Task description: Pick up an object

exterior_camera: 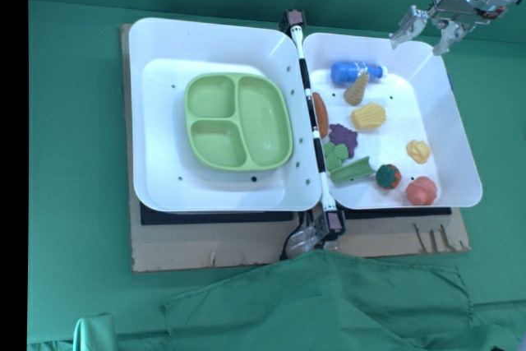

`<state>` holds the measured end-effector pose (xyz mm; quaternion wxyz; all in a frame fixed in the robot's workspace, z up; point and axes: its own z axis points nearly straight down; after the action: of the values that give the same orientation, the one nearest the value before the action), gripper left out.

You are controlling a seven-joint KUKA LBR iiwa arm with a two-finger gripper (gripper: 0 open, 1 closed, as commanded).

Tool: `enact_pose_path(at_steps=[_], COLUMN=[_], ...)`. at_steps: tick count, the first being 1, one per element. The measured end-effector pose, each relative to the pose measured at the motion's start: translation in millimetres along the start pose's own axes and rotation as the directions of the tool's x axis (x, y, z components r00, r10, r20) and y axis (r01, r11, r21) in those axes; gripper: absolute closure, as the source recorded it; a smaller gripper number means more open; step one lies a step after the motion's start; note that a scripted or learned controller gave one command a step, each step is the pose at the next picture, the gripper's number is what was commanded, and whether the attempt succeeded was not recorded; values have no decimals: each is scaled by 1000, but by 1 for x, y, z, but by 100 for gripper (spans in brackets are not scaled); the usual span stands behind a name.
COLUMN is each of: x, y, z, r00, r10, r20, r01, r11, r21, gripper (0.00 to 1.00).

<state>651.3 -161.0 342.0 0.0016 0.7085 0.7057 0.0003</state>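
The toys are gathered in the right bin (460,168), among them a blue bottle (355,72) and a corn cob (369,116), so any may be picked. The gripper (429,30) is held spread and empty above the bin's far rim. A green plate (238,121) is set in the left bin (156,53).

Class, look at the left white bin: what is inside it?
Inside the left bin lies one light green divided plate with three compartments, nothing in them. Small dark dots mark the bin floor. Whatever is beneath the plate is covered.
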Motion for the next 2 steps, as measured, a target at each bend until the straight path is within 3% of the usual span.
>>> enact_pose_path(at_steps=[1,2], x=[13,1], y=[-26,-41], z=[99,149], r00=[1000,1000], r10=[1,-1], r20=[-2,2], r01=[-1,1], r11=[1000,1000], r21=[9,-8], gripper=[0,0])
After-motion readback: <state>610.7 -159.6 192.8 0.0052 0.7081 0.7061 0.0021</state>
